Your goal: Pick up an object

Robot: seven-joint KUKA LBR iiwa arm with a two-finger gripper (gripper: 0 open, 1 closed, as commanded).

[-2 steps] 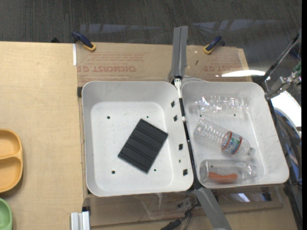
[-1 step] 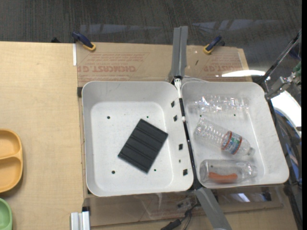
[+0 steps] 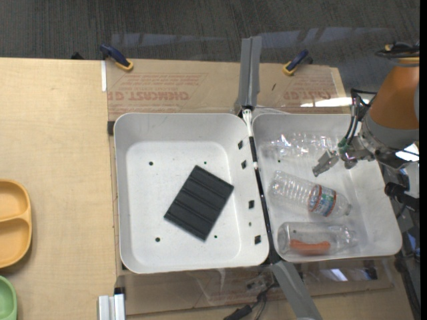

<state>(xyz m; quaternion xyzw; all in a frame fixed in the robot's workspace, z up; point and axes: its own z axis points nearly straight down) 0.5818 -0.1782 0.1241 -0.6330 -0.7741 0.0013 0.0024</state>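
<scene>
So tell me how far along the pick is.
Nothing looks picked yet. The gripper hangs over the right bin with its fingers spread and nothing between them. The bottle, the clear wrap and the clear container lie in that bin; the black pad lies in the left bin. Left to do: come down, close on one and lift.

Both bins (image 3: 133,179) look like smooth, matt white plastic. The black slab (image 3: 199,202) is matt and ribbed, while the bottle (image 3: 308,195) and the container (image 3: 313,239) are clear, glossy, crinkled plastic. The bench (image 3: 53,132) looks like pale matt wood, with brown cardboard (image 3: 173,92) behind.
</scene>
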